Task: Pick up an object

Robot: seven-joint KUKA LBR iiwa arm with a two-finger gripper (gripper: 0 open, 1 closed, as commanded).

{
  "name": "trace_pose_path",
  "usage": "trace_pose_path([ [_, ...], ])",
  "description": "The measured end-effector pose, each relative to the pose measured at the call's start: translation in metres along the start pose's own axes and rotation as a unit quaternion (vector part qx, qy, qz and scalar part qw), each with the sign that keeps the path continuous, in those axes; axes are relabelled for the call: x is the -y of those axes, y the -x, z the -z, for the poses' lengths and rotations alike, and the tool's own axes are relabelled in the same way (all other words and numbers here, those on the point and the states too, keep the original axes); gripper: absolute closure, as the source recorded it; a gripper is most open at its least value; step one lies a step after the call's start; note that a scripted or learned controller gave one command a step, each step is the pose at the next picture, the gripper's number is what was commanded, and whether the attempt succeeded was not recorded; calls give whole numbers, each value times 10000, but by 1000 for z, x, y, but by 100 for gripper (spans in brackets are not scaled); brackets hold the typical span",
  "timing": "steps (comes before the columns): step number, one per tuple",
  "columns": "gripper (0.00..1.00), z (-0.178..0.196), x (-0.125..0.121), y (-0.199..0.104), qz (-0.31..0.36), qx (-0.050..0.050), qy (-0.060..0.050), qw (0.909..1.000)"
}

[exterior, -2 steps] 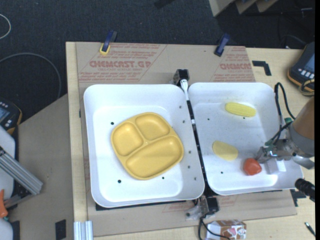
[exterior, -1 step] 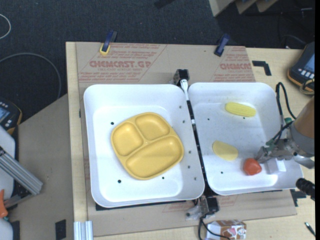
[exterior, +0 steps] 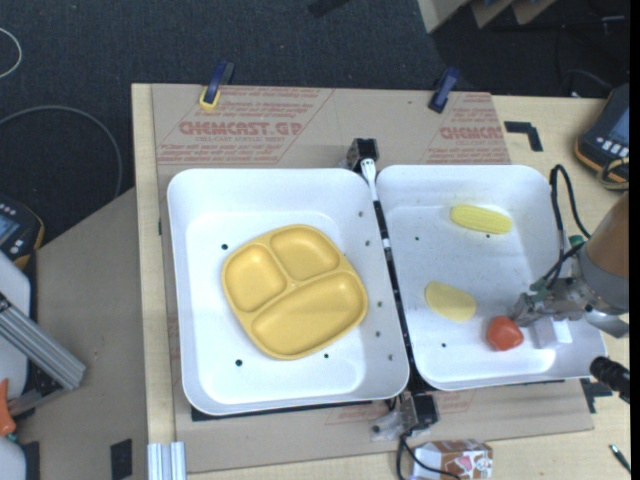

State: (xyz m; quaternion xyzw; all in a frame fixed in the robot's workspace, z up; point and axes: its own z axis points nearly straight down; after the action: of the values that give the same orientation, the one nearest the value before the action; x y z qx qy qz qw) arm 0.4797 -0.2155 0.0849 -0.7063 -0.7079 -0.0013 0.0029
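— Counter (exterior: 300, 118) of pale board, two white bins side by side?
— Yes. Left bin (exterior: 190, 268): yellow divided plate (exterior: 293, 290). Right bin (exterior: 400, 298): yellow corn (exterior: 481, 218) far, yellow piece (exterior: 450, 301) centre, red object (exterior: 504, 334) near right.
— End effector (exterior: 540, 318)?
— Just beside red object; grip impossible to tell.

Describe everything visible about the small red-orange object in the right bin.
The small red-orange rounded object looks smooth and slightly glossy, like a plastic toy tomato. It rests on the floor of the right white bin, near the front right corner. The gripper is right beside it, at its upper right edge; whether they touch is unclear. The yellow oval piece lies apart to its left.
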Motion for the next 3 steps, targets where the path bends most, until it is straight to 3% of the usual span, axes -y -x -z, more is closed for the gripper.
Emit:
trace_pose_path([
  [3,100,0,0,1,4,-6,0,10000],
])
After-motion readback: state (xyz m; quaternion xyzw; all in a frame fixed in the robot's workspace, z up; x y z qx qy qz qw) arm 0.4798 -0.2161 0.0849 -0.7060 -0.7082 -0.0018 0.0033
